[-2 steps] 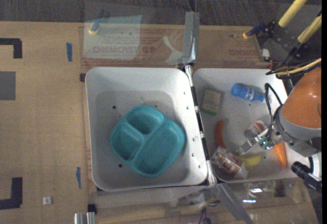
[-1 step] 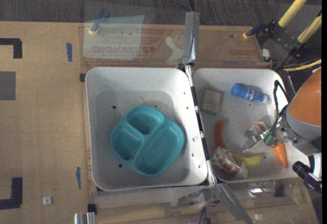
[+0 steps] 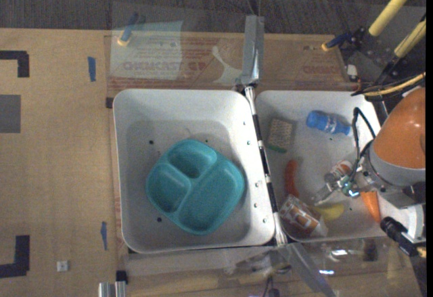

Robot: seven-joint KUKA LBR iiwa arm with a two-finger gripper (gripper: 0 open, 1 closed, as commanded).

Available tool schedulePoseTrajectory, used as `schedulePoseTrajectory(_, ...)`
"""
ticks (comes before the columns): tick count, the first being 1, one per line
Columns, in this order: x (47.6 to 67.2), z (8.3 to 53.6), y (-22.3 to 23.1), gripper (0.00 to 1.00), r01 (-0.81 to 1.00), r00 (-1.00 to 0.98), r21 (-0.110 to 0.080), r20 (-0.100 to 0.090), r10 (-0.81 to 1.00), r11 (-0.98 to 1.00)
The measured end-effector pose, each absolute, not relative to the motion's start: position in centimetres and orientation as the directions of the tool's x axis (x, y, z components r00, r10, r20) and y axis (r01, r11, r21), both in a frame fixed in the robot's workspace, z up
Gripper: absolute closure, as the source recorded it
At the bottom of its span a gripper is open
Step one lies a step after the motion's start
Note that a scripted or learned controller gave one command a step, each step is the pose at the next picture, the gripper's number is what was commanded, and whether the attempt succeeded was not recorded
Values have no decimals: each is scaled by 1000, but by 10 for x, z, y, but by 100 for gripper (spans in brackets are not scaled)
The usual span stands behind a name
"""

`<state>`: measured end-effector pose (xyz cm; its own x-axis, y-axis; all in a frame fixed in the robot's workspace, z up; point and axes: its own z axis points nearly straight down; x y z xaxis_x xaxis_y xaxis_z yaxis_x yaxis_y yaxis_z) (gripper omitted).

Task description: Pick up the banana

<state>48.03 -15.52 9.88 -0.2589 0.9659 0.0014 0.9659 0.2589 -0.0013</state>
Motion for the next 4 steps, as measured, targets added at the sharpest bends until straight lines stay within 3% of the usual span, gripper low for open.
schedulePoseTrajectory(1,483,88,-169,0,905,-426,6,2,905,426)
schedulePoseTrajectory(2,480,187,-183,0,959,-283,-1,0,959,283)
schedulePoseTrajectory(3,482,88,-145,0,984,-176,7,-5,984,176)
schedulePoseTrajectory(4,487,89,-175,0,994,106,9,16,994,-107)
